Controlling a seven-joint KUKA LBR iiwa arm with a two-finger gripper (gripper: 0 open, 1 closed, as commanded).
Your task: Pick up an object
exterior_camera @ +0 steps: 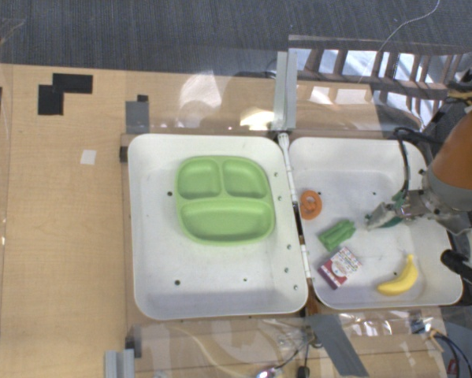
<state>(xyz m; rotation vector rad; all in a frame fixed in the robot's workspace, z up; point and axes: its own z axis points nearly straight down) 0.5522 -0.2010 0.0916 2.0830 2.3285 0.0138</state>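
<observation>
A small red-and-white packet (pixel 340 266), its print too small to read, lies in the right bin (pixel 354 160) beside a green block (pixel 336 234), an orange ring (pixel 310 203) and a banana (pixel 400 277), while the open, empty gripper (pixel 382 217) hovers above the light wooden bench (pixel 54 227)

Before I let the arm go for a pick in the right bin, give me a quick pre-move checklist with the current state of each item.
1. Gripper over the right bin: ok.
2. Nothing between its fingers: ok, it looks unloaded.
3. Fingers open enough for a grasp: cannot tell.
4. Nearest target, the green block, lying apart from the gripper: ok.
5. Banana, small box and orange ring each separate, not stacked: ok.
6. Green divided tray in the left bin, out of the path: ok.
</observation>
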